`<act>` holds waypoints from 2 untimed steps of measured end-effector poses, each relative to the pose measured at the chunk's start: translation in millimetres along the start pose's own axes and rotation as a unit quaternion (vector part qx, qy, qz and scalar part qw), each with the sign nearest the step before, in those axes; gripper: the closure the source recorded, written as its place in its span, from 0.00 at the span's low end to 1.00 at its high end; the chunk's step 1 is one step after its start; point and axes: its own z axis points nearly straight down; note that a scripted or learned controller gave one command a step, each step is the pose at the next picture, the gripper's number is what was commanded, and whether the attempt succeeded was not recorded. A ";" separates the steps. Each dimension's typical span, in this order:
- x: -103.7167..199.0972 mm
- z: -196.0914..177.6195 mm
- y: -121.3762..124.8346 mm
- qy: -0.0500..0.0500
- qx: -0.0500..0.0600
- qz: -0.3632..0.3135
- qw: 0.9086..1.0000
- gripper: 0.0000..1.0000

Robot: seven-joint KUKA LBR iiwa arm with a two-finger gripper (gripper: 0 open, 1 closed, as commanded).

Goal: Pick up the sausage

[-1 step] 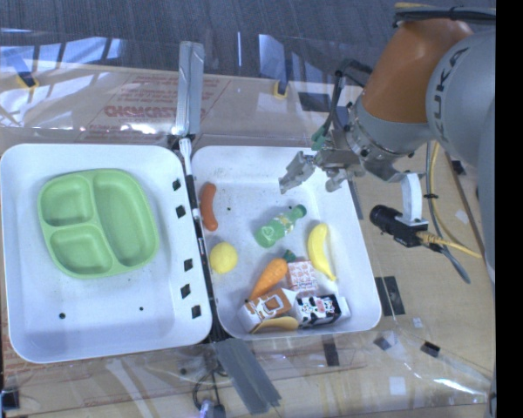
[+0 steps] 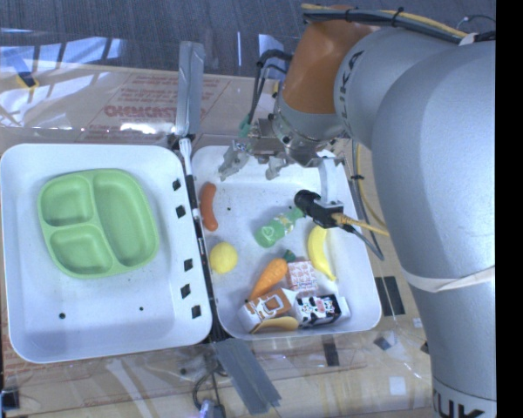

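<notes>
The sausage [image 2: 208, 205], orange-red and slim, lies lengthwise against the left wall of the right bin [image 2: 244, 200], near its far end. My gripper [image 2: 251, 167] hangs over the far end of that bin, up and to the right of the sausage and apart from it. Its two fingers [image 2: 230, 165] are spread, and nothing sits between them.
Also in the right bin: a yellow lemon [image 2: 223, 257], a green bottle [image 2: 277, 227], a banana [image 2: 319, 251], a carrot [image 2: 270, 277] and small cartons [image 2: 318, 308] at the near end. The left bin [image 2: 17, 233] holds a green divided plate [image 2: 96, 222].
</notes>
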 end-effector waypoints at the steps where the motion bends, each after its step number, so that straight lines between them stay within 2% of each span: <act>1: -41.4 78.8 -29.7 0.001 0.001 0.101 0.995 0.00; 2: -25.2 97.5 16.1 0.000 -0.001 -0.014 1.000 0.00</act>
